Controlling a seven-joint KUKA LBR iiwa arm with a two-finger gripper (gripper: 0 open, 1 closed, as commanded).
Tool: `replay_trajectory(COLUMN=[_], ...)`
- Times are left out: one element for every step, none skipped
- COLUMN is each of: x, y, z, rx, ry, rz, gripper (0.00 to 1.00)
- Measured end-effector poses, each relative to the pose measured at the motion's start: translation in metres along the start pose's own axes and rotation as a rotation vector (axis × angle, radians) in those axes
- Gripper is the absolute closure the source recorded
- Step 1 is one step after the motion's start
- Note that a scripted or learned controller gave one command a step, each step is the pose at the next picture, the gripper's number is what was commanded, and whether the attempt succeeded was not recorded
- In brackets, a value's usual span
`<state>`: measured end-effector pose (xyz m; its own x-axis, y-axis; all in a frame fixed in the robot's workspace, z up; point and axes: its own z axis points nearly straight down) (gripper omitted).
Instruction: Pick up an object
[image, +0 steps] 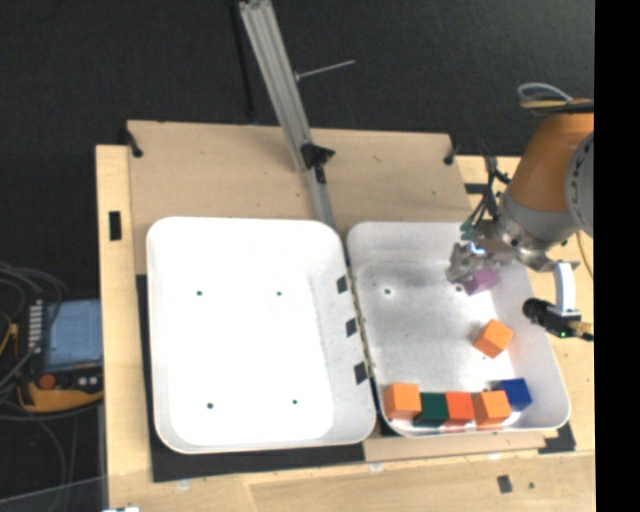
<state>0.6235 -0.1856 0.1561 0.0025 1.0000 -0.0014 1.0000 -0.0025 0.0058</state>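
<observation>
My gripper (468, 268) hangs over the upper right part of the right bin (400, 330). A small purple block (484, 281) shows right at its tip, partly covered by it; whether it is gripped or just lies beneath, I cannot tell. An orange block (492, 338) lies tilted and alone lower in the same bin. Along the bin's near wall stands a row: an orange block (403, 398), a green block (433, 407), a red-orange block (459, 405), another orange block (491, 406) and a blue block (515, 392).
The left bin (245, 330) lies beside the right one, with a raised divider between them. A slanted metal pole (290, 110) crosses the back of the bench. The right bin's middle and left floor is bare.
</observation>
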Motion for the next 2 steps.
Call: replay_trajectory(x=[-0.01,-0.01], y=[-0.001,-0.009], z=[-0.058,-0.11], rx=[-0.002,-0.002], ry=[-0.001,-0.001], rz=[0.002,-0.001], gripper=[1.0,1.0])
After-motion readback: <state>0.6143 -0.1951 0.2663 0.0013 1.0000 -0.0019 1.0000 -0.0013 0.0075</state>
